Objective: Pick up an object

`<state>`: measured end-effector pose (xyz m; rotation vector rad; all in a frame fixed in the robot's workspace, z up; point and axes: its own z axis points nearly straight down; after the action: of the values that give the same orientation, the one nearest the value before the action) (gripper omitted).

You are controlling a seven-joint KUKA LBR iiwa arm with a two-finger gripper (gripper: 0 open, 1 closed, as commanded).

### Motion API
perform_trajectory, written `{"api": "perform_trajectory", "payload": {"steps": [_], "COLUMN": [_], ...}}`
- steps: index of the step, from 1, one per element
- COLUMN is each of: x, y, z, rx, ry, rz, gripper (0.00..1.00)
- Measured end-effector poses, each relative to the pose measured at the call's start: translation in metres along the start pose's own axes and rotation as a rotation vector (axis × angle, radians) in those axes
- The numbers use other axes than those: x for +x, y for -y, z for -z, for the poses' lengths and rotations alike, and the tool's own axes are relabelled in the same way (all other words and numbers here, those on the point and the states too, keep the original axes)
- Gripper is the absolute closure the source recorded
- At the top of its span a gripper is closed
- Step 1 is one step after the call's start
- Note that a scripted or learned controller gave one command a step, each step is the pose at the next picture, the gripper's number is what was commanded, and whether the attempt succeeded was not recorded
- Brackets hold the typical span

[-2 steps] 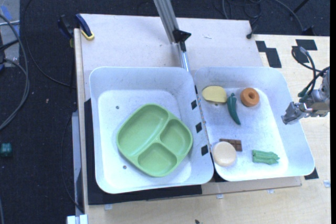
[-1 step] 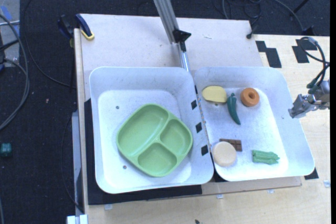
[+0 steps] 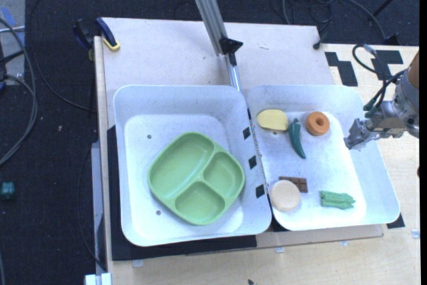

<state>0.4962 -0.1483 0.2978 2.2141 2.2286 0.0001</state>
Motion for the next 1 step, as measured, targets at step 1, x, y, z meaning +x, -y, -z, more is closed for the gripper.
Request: {"api": "perform_trajectory", "payload": {"steps": [1], "x": [0.0513], "y": [0.0021], "z": [-0.001], "rx": [0.0], "ry": [0.0], "rz": [0.0], "gripper": [1.0]}}
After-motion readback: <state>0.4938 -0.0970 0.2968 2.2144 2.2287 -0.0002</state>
